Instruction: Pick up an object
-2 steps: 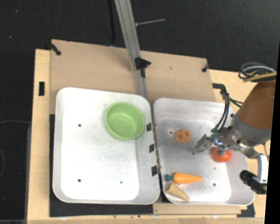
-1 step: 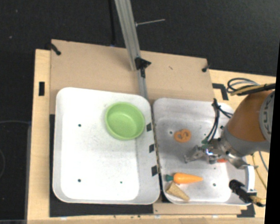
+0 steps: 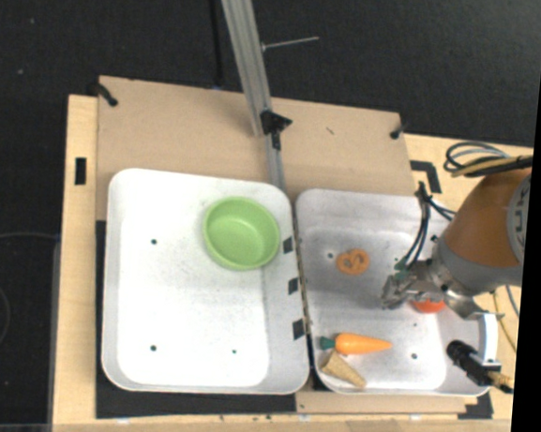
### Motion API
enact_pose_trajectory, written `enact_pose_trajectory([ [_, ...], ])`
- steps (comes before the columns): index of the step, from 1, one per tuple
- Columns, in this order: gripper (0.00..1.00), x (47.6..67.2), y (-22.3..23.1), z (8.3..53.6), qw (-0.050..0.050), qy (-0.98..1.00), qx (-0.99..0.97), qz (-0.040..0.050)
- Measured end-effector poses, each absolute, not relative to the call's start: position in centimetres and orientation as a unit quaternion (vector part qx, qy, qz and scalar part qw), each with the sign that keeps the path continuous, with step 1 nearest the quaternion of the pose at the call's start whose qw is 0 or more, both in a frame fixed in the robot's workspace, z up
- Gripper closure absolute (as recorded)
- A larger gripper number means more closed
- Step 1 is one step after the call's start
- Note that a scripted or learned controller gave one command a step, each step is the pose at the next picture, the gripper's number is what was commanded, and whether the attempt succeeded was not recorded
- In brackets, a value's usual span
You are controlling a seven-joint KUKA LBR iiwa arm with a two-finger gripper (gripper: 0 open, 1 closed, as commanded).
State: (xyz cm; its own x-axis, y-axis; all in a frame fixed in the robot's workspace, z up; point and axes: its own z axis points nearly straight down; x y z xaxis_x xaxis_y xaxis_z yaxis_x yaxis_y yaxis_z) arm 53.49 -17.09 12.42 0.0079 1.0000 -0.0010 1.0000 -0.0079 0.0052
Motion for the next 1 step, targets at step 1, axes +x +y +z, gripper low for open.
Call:
enact_pose_trajectory([
  [1, 1.00, 53.87, -17.37, 18.87, 0.004, 0.708, 0.706, 0.0021],
])
